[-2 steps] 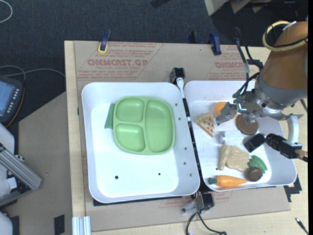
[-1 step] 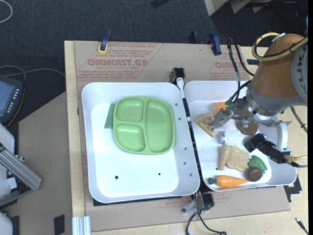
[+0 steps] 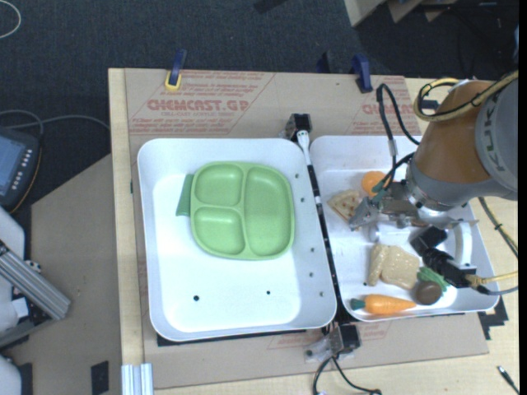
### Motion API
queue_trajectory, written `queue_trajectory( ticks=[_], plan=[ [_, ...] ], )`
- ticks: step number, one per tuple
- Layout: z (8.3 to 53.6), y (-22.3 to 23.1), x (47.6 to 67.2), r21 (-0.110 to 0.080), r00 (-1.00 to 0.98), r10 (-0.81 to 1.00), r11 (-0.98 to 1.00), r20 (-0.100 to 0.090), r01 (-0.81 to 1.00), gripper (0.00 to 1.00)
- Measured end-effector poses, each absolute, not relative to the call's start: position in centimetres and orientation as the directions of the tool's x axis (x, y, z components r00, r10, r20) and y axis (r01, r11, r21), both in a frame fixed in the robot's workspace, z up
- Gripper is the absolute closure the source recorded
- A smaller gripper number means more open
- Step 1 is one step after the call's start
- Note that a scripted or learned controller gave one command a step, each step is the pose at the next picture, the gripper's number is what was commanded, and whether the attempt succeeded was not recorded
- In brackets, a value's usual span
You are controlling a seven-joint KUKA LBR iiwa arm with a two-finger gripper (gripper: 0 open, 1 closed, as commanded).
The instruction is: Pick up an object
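The right bin (image 3: 346, 156) holds several toy foods: a tan wedge (image 3: 344, 203), an orange ball (image 3: 374, 181), a beige bread slice (image 3: 394, 266), a carrot (image 3: 389, 305) and a brown round piece with green (image 3: 428, 290). My gripper (image 3: 368, 214) hangs low over the middle of that bin, just right of the tan wedge and under the orange ball. The wrist and orange band (image 3: 457, 146) cover part of the bin behind it.
The left bin (image 3: 165, 245) bears a green divided plate (image 3: 243, 209). A black divider strip (image 3: 317, 212) runs between the bins. Cables loop at the upper right (image 3: 395, 113). Clamps sit on the board's far edge (image 3: 174, 71).
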State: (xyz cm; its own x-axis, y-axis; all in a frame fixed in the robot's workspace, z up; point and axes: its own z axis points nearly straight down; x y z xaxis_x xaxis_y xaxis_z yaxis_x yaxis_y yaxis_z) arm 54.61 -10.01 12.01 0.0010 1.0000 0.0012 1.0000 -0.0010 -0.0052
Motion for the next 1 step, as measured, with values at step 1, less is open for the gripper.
queue_trajectory(
  ticks=[1],
  plan=[
    [8.92,-10.14,55.21,0.019,-0.001,1.0,0.001,-0.006,1.0,0.0]
  ],
)
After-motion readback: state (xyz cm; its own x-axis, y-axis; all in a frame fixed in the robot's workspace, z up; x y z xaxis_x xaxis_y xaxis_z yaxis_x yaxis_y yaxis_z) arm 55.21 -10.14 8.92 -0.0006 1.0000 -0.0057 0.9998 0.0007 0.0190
